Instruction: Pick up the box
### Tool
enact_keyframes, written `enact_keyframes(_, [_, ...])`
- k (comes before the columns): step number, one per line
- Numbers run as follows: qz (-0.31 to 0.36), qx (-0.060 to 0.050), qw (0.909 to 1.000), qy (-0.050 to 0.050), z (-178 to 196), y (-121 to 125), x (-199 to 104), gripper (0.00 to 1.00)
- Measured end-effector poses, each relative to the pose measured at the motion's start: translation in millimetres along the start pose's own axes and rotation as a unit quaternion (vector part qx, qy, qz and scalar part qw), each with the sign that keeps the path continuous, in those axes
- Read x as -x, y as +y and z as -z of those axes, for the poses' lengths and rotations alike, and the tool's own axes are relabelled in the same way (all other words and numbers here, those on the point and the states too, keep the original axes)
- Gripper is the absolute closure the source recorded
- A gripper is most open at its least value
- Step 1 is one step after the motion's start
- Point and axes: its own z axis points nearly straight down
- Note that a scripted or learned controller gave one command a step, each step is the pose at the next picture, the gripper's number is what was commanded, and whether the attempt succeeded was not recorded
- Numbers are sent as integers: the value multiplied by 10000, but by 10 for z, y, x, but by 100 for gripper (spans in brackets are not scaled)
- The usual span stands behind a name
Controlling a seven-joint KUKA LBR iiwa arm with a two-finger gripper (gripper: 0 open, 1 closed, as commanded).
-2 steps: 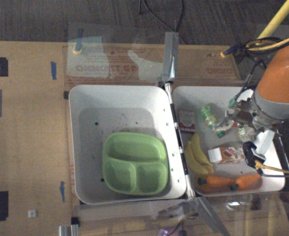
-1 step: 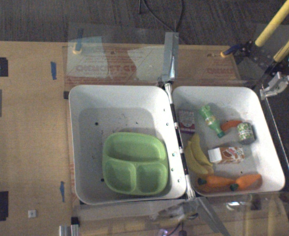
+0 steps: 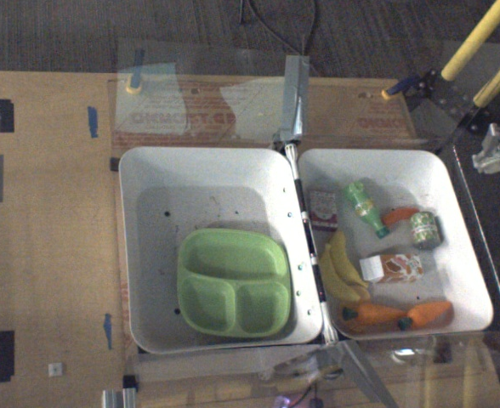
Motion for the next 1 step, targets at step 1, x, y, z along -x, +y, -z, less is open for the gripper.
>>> enact_keyframes(1, [-159, -14, 9999, 8, 573, 485, 172, 100])
